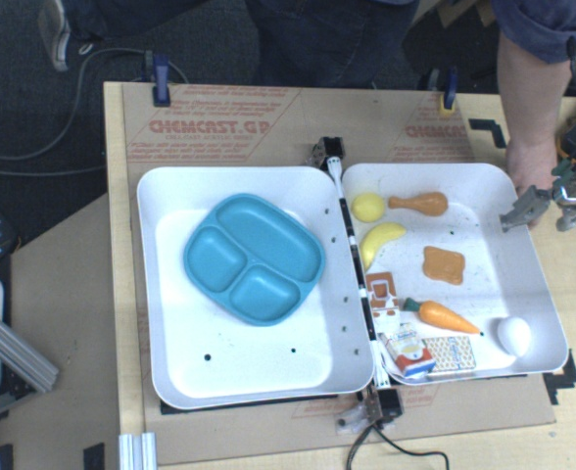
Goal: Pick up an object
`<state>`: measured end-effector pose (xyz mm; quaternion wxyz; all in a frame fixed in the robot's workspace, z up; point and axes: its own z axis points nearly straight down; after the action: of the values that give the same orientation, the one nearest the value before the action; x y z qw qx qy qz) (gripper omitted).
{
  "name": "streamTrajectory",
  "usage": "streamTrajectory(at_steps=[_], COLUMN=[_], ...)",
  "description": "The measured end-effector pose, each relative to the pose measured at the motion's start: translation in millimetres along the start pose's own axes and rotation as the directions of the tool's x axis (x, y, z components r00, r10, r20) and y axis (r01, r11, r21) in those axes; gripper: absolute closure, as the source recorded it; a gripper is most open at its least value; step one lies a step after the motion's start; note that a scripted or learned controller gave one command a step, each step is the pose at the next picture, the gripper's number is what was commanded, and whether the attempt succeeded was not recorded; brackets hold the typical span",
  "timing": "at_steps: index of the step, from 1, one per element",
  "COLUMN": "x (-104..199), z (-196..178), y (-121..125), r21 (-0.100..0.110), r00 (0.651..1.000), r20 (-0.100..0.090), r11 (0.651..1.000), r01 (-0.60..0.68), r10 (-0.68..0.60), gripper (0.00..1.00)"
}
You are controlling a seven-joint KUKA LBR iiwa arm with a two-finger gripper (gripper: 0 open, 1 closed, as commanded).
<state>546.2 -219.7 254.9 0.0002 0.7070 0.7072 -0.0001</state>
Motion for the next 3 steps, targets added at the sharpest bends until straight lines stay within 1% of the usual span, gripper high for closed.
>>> streamTrajectory(at_steps=[1, 2, 3], x=[39, 85, 39], z=[133, 172, 108], y=[-1, 39, 99], r21=[0.013, -0.001, -0.012], r00=[1.000, 1.000, 1.000], r20=[-0.007, 0.001, 0.005], r11=[1.000, 1.000, 1.000], r01=[0.003, 0.006, 0.001], r10=[-0.003, -0.006, -0.001], gripper=[0.00, 0.00, 0.00])
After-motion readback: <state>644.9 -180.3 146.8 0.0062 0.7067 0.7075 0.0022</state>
